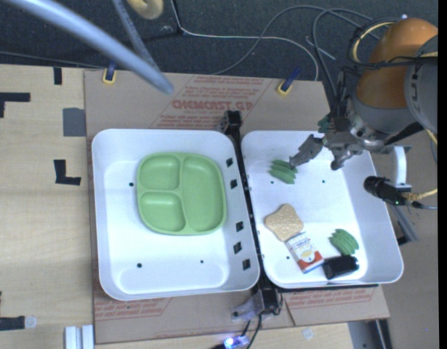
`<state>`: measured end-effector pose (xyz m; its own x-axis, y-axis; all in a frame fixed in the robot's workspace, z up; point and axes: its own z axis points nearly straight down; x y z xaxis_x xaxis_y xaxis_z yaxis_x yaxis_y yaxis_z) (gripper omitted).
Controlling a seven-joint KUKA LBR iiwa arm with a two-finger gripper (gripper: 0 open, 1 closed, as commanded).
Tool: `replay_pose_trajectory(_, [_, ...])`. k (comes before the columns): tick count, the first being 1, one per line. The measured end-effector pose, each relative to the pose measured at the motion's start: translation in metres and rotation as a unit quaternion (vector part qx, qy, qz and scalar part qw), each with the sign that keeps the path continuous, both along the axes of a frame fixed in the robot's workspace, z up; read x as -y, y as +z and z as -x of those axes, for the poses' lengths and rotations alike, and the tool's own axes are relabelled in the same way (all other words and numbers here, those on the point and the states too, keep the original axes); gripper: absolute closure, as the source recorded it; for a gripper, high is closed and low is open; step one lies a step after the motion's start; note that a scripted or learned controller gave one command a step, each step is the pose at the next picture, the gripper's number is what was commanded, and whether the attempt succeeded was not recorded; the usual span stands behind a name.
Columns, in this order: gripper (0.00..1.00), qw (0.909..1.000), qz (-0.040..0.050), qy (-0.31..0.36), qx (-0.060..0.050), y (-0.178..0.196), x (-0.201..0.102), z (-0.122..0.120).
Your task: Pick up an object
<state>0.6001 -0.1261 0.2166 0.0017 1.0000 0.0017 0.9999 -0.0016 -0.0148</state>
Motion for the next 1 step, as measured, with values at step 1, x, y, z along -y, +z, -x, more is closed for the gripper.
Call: replay_pose_trajectory(1, [0.00, 1.0000, 0.0008, 0.002, 0.007, 0.0078, -0.0003, -0.0028])
